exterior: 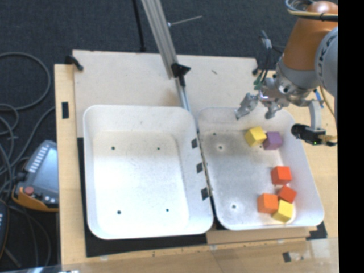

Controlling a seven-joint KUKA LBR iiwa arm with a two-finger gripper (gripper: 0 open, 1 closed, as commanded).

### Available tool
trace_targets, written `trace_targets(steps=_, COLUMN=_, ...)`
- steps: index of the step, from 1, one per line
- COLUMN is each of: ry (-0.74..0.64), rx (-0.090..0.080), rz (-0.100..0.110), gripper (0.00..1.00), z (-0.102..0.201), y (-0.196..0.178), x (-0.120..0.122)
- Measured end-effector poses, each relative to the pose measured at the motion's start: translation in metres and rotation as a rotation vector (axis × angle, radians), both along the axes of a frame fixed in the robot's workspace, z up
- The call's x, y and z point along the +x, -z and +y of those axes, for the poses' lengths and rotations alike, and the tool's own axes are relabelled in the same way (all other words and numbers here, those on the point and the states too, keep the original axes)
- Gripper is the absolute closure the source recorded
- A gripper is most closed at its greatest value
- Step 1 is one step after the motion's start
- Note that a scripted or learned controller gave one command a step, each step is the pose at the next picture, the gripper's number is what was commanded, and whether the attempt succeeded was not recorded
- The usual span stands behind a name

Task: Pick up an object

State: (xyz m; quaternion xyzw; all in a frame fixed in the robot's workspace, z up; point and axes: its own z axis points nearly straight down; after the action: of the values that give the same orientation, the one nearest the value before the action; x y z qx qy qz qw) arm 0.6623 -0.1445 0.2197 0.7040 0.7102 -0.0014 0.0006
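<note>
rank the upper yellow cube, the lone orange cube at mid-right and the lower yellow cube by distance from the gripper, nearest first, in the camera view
1. The upper yellow cube, just below the gripper, beside the purple cube.
2. The lone orange cube, mid-right of the right white bin.
3. The lower yellow cube, at the bin's bottom right corner.

A robot lab or test room, by every sign. A plain wooden bench [131, 78] on dark carpet [34, 21], bearing two shallow white bins [96, 152] side by side. Loose black cables [23, 78] trailing over the floor at the left, next to a handheld control pad [40, 175] with an orange edge. A slanted aluminium rail [156, 21] rising from the bench. Small coloured blocks [281, 175] as test pieces.
</note>
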Motion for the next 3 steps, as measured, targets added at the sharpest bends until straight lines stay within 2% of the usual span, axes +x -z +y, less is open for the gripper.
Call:
trace_targets(steps=1, ry=0.01, rx=0.0, rz=-0.004, gripper=0.0, z=-0.045, y=0.097, x=-0.001)
trace_targets(steps=2, ry=0.007, rx=-0.002, rz=-0.007, gripper=1.0, z=-0.045, y=0.082, x=0.0)
trace_targets(steps=3, ry=0.0, rx=0.005, rz=-0.005, gripper=1.0, z=0.041, y=0.024, x=-0.025)
